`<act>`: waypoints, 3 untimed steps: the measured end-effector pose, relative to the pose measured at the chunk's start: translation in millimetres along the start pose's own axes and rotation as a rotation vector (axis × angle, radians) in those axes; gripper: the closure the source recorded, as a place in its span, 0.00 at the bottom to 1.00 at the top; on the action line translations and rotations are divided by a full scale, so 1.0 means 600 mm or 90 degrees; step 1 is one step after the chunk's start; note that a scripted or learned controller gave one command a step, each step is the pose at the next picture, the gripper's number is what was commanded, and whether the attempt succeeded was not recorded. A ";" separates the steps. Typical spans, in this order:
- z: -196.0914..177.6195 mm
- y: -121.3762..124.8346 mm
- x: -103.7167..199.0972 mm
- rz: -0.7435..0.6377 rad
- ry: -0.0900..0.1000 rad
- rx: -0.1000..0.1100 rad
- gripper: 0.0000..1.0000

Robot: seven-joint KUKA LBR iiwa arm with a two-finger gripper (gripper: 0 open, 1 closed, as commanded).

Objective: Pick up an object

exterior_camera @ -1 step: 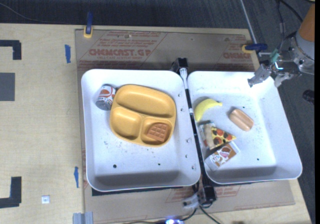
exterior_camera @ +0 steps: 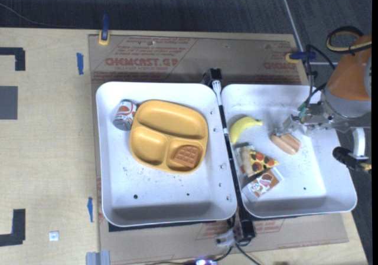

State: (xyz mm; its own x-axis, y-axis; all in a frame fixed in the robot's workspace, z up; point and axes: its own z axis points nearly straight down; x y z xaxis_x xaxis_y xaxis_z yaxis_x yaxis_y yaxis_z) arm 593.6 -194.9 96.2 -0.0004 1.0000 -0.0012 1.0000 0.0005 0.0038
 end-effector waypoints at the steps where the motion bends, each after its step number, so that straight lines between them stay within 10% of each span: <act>1: 0.009 -0.124 -0.012 0.001 -0.001 -0.007 0.00; 2: -0.012 -0.120 -0.006 0.000 0.004 -0.009 1.00; 3: -0.115 -0.117 0.078 -0.001 0.001 0.001 1.00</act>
State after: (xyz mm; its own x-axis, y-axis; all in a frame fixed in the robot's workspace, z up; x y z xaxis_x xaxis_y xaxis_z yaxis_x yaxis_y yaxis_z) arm 523.4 -148.3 164.8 -0.0016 1.0000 0.0000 1.0000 0.0016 0.0016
